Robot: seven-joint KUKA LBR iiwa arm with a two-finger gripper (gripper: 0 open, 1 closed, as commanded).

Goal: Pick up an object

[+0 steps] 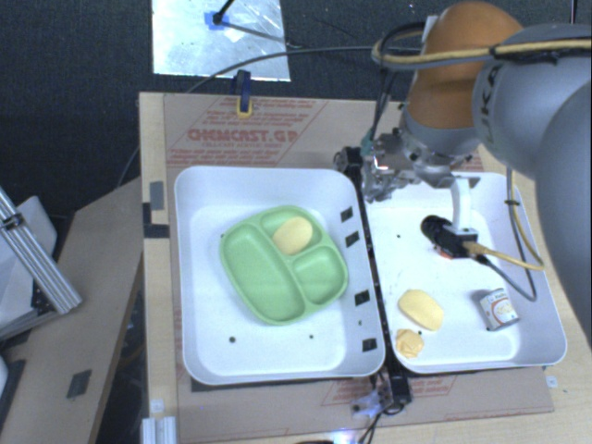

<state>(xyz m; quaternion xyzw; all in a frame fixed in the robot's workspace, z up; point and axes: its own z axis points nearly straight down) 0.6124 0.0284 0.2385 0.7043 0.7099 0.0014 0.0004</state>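
As the gripper (377, 176) is hovering over the right bin's (462, 340) far-left corner (clenched or released, I cannot tell), it is probably seeking a pick.

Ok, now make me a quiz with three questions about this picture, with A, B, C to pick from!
1. Where is the green plate?
A) in the left bin
B) outside the bins
C) on top of the arm

2. How many yellow things lie in the right bin?
A) none
B) two
C) five

3. How does the green plate lie?
A) upside down
B) standing on its edge
C) flat, compartments facing up

Answers:
1 A, the plate sits inside the left bin's white walls.
2 B, a bigger yellow thing and a smaller yellow thing lie there.
3 C, its compartments show, and one holds a yellow piece.
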